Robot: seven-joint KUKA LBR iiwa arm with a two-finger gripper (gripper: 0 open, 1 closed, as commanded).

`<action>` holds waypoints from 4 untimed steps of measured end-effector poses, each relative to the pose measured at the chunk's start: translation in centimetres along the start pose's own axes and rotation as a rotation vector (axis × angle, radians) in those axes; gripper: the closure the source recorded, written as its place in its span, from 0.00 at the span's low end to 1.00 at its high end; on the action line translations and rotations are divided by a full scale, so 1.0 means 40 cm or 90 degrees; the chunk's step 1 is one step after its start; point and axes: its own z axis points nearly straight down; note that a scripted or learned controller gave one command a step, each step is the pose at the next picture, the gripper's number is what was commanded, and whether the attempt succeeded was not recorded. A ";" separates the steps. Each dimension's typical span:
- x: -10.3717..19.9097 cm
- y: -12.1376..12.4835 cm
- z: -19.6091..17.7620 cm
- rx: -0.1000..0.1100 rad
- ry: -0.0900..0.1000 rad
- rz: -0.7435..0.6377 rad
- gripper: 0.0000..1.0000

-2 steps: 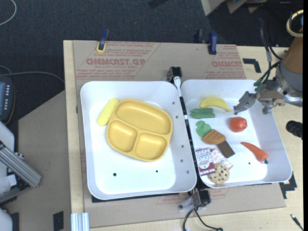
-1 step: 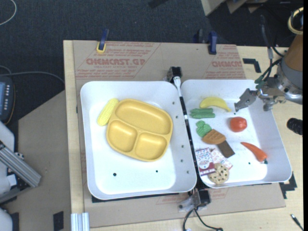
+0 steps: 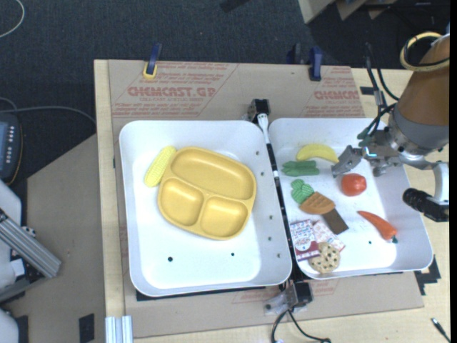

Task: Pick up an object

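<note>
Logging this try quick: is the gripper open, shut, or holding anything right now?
Gripper: open, nothing between its fingers; it hangs in the right bin just above the tomato.

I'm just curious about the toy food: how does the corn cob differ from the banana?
The corn cob lies in the left bin, leaning against the yellow divided tray; the banana lies in the right bin among other toy foods. The corn cob is straight with a bumpy surface, set diagonally; the banana is smooth and curved, lying roughly crosswise. Both are yellow.
</note>
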 end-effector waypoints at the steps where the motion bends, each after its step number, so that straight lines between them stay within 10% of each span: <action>1: -0.010 -0.015 0.149 -0.001 -0.001 0.001 0.00; 2: -0.021 -0.001 0.169 -0.017 -0.008 0.002 0.00; 3: -0.023 -0.002 0.147 -0.016 -0.009 0.003 1.00; 4: -0.046 -0.006 -0.003 -0.007 -0.003 0.002 1.00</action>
